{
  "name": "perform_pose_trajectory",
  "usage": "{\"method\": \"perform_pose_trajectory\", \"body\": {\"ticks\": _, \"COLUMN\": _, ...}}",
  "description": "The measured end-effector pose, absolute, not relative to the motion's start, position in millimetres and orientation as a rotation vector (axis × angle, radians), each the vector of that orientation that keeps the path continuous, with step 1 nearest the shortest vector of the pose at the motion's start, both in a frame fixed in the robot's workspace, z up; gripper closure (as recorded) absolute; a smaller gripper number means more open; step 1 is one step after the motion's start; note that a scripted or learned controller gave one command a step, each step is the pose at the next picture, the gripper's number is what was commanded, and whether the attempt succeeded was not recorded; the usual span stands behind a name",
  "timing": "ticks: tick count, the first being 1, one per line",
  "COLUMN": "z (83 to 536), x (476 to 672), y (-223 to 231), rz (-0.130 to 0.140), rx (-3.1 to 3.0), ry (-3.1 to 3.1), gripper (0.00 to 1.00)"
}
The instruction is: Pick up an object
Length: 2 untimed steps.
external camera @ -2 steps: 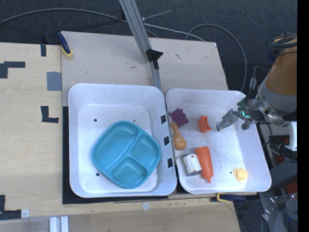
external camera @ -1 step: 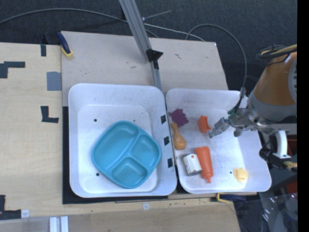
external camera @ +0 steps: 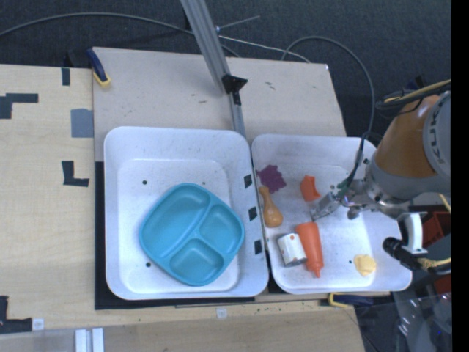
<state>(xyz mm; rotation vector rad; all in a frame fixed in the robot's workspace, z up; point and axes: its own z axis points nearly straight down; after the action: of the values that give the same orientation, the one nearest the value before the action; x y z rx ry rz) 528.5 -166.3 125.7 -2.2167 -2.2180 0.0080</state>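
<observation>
The right bin [external camera: 381, 277] holds a purple piece [external camera: 271, 176], a small orange-red piece [external camera: 310, 188], a tan pear-shaped toy [external camera: 270, 208], an orange carrot [external camera: 313, 247], a small silver can [external camera: 291, 248] and a yellow piece [external camera: 364, 264]. My gripper [external camera: 327, 205] reaches in from the right and hangs low over the middle of that bin, just right of the orange-red piece and above the carrot's top. Nothing shows between its fingers.
The left bin [external camera: 117, 196] carries a blue divided plate [external camera: 192, 233]. A slanted metal post [external camera: 209, 39] rises behind the bins' shared wall. Cables lie on the dark floor at the back. The arm's orange band [external camera: 407, 149] sits over the right bin's right edge.
</observation>
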Motion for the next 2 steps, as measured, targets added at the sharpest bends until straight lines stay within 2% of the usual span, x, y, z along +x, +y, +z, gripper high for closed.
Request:
{"method": "perform_pose_trajectory", "body": {"ticks": 1, "z": 88.7, "x": 528.8, "y": -166.3, "rz": 0.002, "rx": -2.220, "ry": -2.224, "gripper": 0.00}}
{"method": "perform_pose_trajectory", "body": {"ticks": 2, "z": 99.4, "x": 528.7, "y": -165.7, "rz": 0.002, "rx": -2.219, "ry": -2.223, "gripper": 1.00}}
